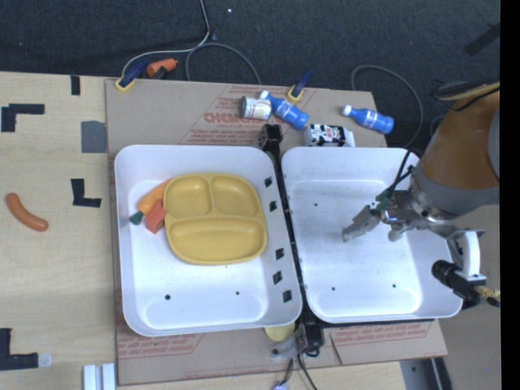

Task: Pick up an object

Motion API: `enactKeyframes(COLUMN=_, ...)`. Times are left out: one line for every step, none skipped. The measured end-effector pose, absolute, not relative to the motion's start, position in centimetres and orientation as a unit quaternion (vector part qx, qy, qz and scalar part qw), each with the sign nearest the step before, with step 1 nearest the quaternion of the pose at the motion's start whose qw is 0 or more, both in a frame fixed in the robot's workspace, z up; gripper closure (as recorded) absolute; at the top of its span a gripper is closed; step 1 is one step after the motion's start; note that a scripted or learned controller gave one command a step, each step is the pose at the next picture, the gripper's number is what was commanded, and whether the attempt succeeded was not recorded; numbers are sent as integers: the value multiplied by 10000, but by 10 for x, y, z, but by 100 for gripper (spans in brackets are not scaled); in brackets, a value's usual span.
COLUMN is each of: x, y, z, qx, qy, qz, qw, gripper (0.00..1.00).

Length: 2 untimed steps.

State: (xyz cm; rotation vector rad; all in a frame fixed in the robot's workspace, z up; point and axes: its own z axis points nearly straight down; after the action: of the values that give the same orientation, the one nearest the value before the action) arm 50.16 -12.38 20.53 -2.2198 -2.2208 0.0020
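A: Status on the pick?

B: Claw sits over the right bin, low near its floor. Fingers look spread apart, nothing between them. No grasp yet.

A: Anything under it?

B: No. That stretch of bin floor looks bare. The candidates are in the left bin: yellow divided plate in the middle, and a small orange and red piece touching the plate's left edge, with a green bit beside it.

A: So which step?

B: Approach or search, I'd say. Pick not begun.

A: Next move?

B: Likely lift, cross the divider between the 2 bins, come down over the small orange piece. Plate is wide and flat, probably a poor fit for 2 fingers. Bottles on the table behind the bins are well apart from the claw.
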Motion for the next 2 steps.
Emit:
enactKeyframes(x=483, y=-202, z=196, qx=-7098, qy=-7044, qz=22, qw=-1, gripper=0)
enactKeyframes(x=610, y=-168, z=105, qx=-7042, qy=-7100, qz=-3, qw=8, gripper=0)
